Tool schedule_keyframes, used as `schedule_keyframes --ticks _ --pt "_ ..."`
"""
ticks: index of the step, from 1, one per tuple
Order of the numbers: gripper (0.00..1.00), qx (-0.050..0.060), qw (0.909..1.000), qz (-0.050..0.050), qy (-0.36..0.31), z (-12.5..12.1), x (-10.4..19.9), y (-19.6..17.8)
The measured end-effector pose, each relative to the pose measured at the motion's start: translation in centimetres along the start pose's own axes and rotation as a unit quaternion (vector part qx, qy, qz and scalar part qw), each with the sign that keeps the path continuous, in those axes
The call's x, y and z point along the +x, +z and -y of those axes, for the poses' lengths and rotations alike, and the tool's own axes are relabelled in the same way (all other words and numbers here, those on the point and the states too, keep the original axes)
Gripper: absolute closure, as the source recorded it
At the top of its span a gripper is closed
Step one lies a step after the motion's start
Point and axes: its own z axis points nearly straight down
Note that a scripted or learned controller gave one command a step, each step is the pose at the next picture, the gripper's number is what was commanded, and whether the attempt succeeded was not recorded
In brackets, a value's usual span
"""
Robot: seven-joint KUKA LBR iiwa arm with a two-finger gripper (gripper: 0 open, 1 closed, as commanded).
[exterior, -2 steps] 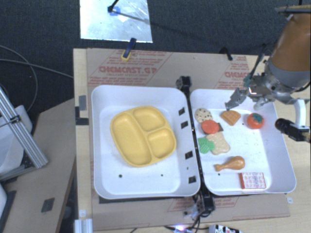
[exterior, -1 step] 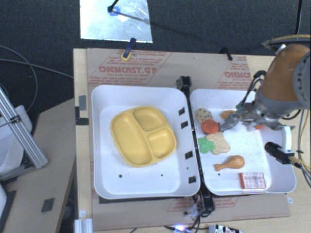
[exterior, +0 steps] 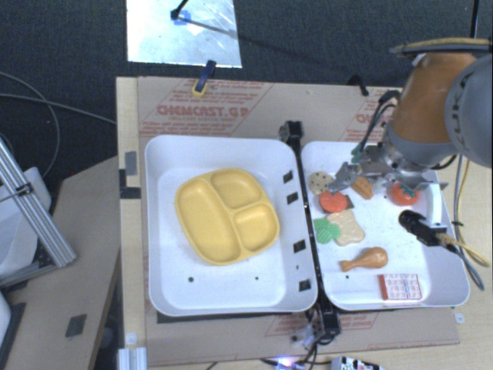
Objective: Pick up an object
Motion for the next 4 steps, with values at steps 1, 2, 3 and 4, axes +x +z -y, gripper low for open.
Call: schedule_keyframes --ticks 1,2,3,4 --pt "0.00 0.003 1.0000 0.001 0.004 -0.5 -1.2 3.5" --pt "0.00 0.001 1.0000 0.000 0.002 -0.8 1.1 0.0" --pt "0.00 -0.002 1.0000 0.000 0.001 0.2 2.8 -7.6" --pt "0.00 0.002 1.0000 -0.001 0.000 4.8 7.7 -8.1"
